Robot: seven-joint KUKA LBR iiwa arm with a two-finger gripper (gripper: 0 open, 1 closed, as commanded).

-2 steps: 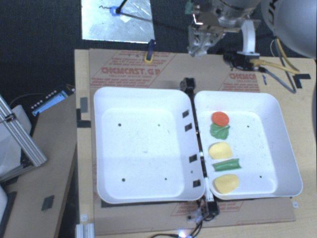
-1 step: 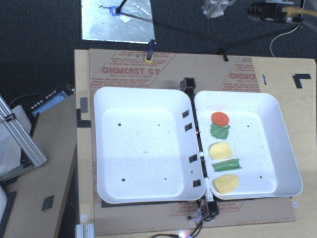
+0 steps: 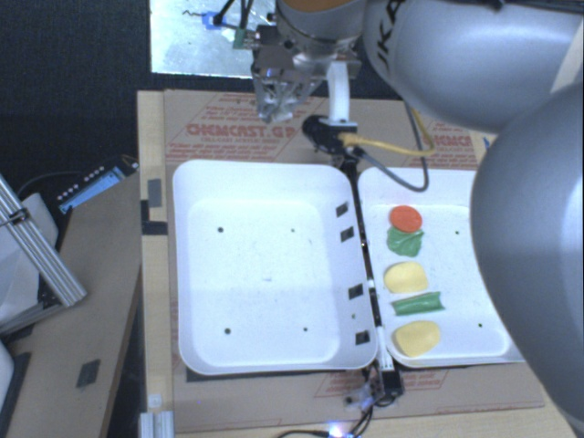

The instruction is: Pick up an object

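Several small things lie in a column near the left wall of the right bin [image 3: 456, 203]: an orange-red round piece [image 3: 405, 217], a green leafy piece [image 3: 405, 241], a pale yellow piece [image 3: 405, 277], a green strip [image 3: 417, 304] and a yellow lump [image 3: 417, 338]. My gripper [image 3: 278, 105] hangs high above the bench, beyond the far edge of the left bin [image 3: 255, 336], well away from all of them. I see nothing between its fingers.
The arm's big grey body covers the upper right and the right bin's far side. The two bins meet along a ridge with black clips [image 3: 356, 290]. Cardboard [image 3: 219, 126] lies under the bins. A metal frame [image 3: 36, 254] stands at the left.
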